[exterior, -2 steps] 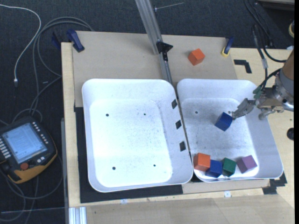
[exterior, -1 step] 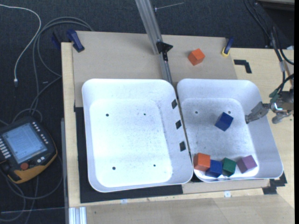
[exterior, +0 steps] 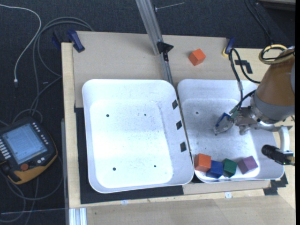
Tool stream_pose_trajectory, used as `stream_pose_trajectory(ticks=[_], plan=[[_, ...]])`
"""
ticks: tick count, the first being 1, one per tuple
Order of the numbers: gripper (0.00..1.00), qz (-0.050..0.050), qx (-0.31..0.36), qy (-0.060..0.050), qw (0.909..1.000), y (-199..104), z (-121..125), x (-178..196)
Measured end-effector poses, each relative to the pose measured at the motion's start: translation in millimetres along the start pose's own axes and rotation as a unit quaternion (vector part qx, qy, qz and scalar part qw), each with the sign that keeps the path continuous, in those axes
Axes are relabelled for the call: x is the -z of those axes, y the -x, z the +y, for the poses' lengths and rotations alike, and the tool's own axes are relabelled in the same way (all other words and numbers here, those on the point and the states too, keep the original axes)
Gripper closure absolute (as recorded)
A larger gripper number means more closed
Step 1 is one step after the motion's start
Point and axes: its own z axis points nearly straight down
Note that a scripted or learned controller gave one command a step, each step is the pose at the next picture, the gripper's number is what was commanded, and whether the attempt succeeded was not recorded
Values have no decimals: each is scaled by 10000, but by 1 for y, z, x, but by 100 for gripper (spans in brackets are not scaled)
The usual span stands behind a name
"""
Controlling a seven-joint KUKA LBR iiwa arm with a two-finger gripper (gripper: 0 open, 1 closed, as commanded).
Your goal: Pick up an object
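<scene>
The gripper (exterior: 233, 124) hangs over the middle of the right bin (exterior: 206, 90) with its jaws narrow and nothing between them; the spot below it is bare bin floor. The things worth picking sit well apart from it, in a row against the near rim: an orange block (exterior: 202, 161), a blue block (exterior: 216, 168), a green block (exterior: 229, 166) and a purple block (exterior: 248, 163).

A descent from here would likely close on air. A reach for the row has its own risks: the blocks touch or nearly touch, so a jaw may land on a neighbour and shove the target, and the rim behind them leaves little room for a finger.

The left bin (exterior: 93, 93) stands beside it on a pale wooden counter (exterior: 117, 53). A second orange cube (exterior: 197, 56) lies on the counter behind the bins. Cables and a pendant (exterior: 23, 149) lie on dark carpet to the left.
</scene>
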Motion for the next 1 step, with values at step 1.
stream_pose_trajectory(ticks=[1], plan=[[0,-22,2,47,10000,11,56,-42]])
